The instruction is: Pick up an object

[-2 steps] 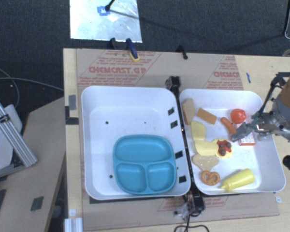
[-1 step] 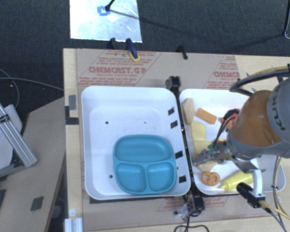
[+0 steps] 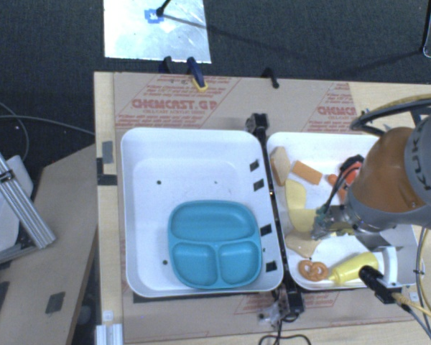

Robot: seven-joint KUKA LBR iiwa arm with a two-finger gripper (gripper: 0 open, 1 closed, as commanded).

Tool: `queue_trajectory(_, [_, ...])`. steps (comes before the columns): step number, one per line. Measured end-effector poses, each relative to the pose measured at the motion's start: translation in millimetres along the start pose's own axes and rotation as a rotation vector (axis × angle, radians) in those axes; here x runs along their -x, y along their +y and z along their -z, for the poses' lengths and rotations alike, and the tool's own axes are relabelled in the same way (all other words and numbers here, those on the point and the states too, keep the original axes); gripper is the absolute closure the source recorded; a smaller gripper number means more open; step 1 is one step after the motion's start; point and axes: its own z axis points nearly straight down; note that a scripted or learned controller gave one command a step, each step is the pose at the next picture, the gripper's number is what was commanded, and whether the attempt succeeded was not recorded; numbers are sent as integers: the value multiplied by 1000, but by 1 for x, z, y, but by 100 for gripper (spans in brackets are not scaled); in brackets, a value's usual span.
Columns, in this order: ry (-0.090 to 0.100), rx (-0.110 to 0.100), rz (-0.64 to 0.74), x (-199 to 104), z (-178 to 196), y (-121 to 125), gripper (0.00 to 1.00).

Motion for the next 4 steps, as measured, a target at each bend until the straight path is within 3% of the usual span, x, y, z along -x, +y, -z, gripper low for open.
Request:
queue_trajectory(1, [9,5,15,-63,103,43,100])
queue_trajectory(2, [11,-12,13,-138,78,-3,100])
queue_trajectory(3, [10,-15,12,-214,20,-4,100])
queue_trajectory(4, [7,19,5,-248,-16,5,100])
